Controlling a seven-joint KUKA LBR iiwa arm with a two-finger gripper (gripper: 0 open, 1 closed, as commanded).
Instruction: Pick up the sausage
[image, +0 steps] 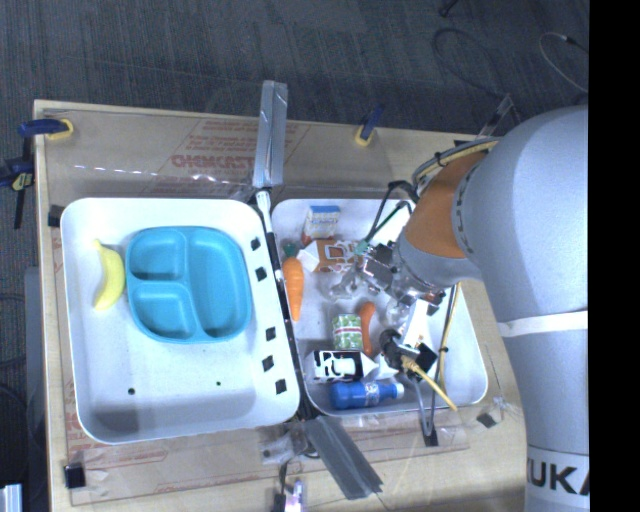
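At the far left we see the shallow white left bin (90, 400), with a curved yellow banana (108, 276) lying against its left wall. Just right of the banana, a blue plastic tray with three compartments (190, 282) takes up the far-middle part of that bin. Past the divide, the shallow white right bin (470, 372) is crowded. A tapered orange carrot with a green top (293, 285) lies along its left wall, pointing near. Right of it, at the far wall, stands a small white and blue carton (323, 218), and a brown and orange printed packet (335, 255) lies just nearer than that. Toward the middle sits a small green-labelled can (346, 330). Nearer than the can is a black and white blocky item (338, 365), and nearest of all a blue plastic bottle lying on its side (365, 393). The reddish-orange sausage (368, 330) lies on the bin floor just beside the can's right side, its length running far to near. The two-finger gripper (385, 298) is low in the bin, over the sausage's far end, and we cannot tell whether it is clenched or released, nor whether it touches the sausage. The grey arm with its orange band (540, 250) fills the right side.
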